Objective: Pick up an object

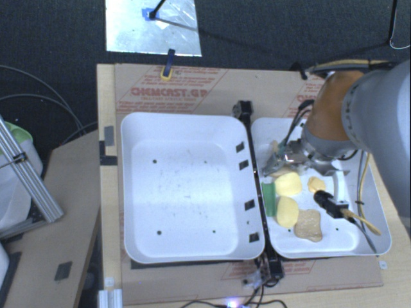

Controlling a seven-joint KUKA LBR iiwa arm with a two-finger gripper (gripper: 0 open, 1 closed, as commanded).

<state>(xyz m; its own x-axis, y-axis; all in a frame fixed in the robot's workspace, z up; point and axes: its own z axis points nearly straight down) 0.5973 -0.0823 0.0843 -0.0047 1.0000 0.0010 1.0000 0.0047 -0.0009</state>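
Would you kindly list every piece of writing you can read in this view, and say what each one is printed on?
"CHEMCAST G9", in red, upside down, on the brown board under the white bins; the last characters are uncertain.
Smaller red lines beside it: too small to read.
Red print on the same board near the arm and along the near edge: cut off and blurred, unreadable.

Two shallow bins sit side by side on the surface [192, 85]. The left bin [186, 188] lies beside the right bin [359, 239], their inner rims touching. In the right bin, several small objects [289, 197] cluster near its left wall. The arm [366, 108] reaches in from the right, its pincer [282, 159] low over the bin, just behind the cluster.
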